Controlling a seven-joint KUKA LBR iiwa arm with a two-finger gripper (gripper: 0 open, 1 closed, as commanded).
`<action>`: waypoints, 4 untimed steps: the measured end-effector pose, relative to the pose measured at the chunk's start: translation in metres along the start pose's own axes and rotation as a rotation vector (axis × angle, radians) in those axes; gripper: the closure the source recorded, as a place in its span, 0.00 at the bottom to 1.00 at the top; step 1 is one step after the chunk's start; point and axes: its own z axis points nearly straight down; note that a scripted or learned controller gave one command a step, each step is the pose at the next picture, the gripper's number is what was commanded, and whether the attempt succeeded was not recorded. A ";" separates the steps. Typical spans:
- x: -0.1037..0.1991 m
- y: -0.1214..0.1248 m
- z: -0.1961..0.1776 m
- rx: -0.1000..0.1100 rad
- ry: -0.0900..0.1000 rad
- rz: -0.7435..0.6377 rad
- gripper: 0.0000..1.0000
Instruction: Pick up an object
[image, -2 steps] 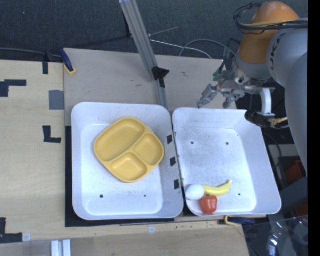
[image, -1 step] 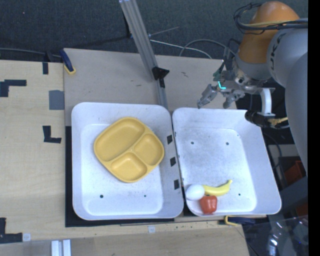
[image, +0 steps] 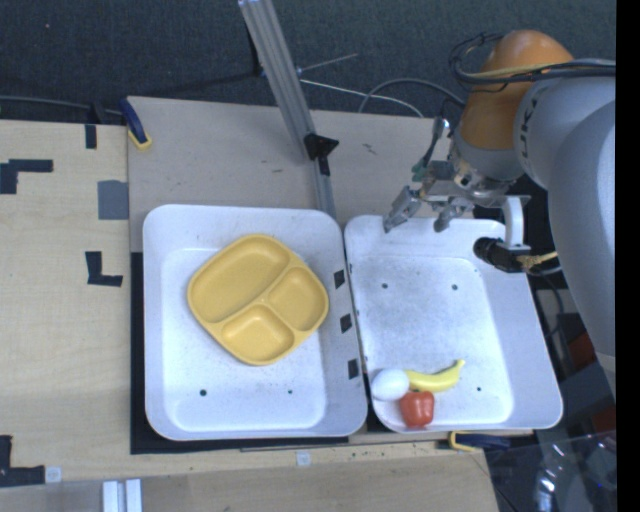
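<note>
A: Left bin (image: 160, 300) has a yellow divided plate (image: 257, 298). Right bin (image: 520, 330): we see a white egg (image: 390, 383), red pepper (image: 418, 407) and banana (image: 437, 377) bunched in the near corner.

B: End effector (image: 415, 212) sits over the far rim, so they're well toward us from it; banana's long axis runs left-right. We read the fingers as parted, gripping nothing.

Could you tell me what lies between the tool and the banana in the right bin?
In the camera view, bare speckled bin floor separates the tool from the banana.
</note>
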 end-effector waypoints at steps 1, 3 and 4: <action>-0.001 -0.011 0.054 0.002 0.000 0.001 0.00; 0.001 -0.011 0.081 -0.003 0.000 -0.001 1.00; 0.006 -0.002 0.023 -0.010 0.001 0.001 1.00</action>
